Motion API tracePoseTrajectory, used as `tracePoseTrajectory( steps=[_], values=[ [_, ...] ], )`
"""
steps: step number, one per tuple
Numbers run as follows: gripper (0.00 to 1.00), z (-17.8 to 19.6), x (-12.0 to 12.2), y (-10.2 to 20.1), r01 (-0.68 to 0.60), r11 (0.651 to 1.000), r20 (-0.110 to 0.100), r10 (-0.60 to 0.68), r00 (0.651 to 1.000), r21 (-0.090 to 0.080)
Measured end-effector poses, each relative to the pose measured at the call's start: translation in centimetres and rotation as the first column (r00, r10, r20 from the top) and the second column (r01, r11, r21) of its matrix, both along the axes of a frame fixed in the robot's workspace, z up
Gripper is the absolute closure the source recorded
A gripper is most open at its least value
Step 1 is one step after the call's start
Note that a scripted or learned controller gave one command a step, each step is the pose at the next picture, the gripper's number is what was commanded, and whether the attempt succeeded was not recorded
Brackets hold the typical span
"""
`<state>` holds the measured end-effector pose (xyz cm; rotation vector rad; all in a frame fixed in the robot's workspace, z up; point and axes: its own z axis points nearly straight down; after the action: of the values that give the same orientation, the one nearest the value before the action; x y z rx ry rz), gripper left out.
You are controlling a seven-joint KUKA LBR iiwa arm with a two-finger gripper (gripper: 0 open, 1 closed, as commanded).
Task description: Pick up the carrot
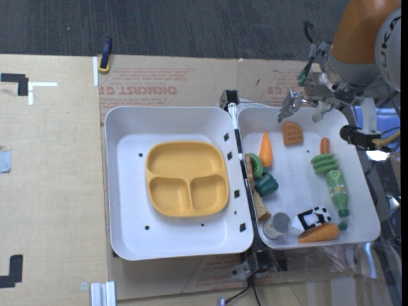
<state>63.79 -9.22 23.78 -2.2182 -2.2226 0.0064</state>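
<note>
An orange carrot (265, 150) lies in the right bin (363, 190), near its left wall, pointing toward the far side. A second orange, carrot-like piece (319, 233) rests at that bin's near right corner. My gripper (303, 109) hangs over the bin's far edge, above and to the right of the first carrot. Its two fingers (286, 108) stand apart, so it is open, with nothing between them. A tan waffle (292, 133) lies just below it.
The right bin also holds a small red-orange piece (325, 145), green beans (324, 163), a green bottle (338, 191), a green pepper (266, 184), a grey can (277, 224) and a black-and-white toy (312, 218). A yellow divided plate (188, 177) lies in the left bin (121, 190).
</note>
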Motion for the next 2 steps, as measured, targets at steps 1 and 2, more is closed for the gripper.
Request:
tracePoseTrajectory(
  steps=[1,2],
  values=[
    [0.00,-4.8,-1.4,3.6,0.093,0.996,-0.004,-0.093,0.996,0.000],
    [0.00,-10.7,-2.2,-0.1,-0.053,0.999,0.001,0.053,0.999,0.001]
  ],
)
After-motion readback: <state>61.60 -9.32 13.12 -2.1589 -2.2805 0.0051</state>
